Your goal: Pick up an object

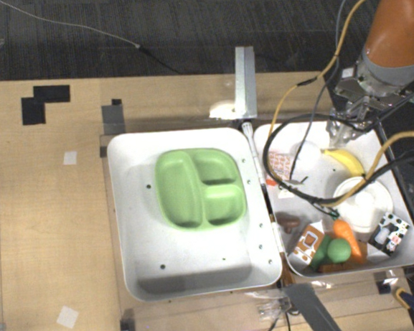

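White plastic bins sit side by side on the wooden desk (47,233), and the two couldn't be more different for elbow room. The left bin (140,268) has just a green divided tray (198,187) lying a bit above its middle, so there's a wide bare strip along the near edge and down the left wall, plus a narrower one on the right by the shared rim. The right bin (409,251) is the crowded one: a banana (345,159) near its upper middle, a white cup or bowl (361,199) just below it, a carrot (347,237) touching a green ball (337,249) down by the near edge, a small brown printed box (307,240) just left of those, a black and white patterned block (389,233) in the lower right corner, and a red and white printed card (282,163) towards the upper left. Black and yellow cables (294,179) loop right across that bin's left half. The arm (397,33) comes in at the top right and the pincer (342,129) hangs over the bin's far edge, just above the banana. Honestly can't tell if its tips are apart or together, too blurry and tangled in with the wiring. Nothing looks lifted, everything's lying flat in the bin.
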`<state>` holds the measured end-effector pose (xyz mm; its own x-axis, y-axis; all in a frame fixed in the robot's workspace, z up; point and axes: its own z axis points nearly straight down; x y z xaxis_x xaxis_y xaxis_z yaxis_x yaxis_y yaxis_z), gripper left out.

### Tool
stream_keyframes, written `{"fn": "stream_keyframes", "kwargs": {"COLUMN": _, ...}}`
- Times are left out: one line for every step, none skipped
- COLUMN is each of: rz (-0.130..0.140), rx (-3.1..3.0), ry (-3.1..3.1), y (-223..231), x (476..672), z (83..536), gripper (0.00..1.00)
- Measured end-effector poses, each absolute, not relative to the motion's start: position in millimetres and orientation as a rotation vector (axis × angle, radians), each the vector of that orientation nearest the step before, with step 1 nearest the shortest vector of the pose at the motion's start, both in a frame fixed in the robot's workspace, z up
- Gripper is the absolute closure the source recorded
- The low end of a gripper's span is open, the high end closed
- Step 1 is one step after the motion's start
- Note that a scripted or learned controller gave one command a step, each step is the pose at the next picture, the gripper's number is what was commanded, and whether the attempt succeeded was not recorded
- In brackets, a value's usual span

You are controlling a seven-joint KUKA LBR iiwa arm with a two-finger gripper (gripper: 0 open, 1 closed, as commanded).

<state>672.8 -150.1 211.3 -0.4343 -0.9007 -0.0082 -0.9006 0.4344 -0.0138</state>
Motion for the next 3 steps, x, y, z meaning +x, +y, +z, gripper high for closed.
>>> {"fn": "stream_keyframes", "kwargs": {"rz": -0.004, "rx": -1.631, "ry": 2.672, "y": -96.8, "x": 671.4, "z": 207.8, "gripper": 1.00}}
{"fn": "stream_keyframes", "kwargs": {"rz": -0.012, "rx": -1.820, "ry": 2.547, "y": -131.7, "x": 671.1, "z": 245.8, "gripper": 1.00}}
{"fn": "stream_keyframes", "kwargs": {"rz": -0.007, "rx": -2.310, "ry": 2.123, "y": -200.6, "x": 616.4, "z": 205.7, "gripper": 1.00}}
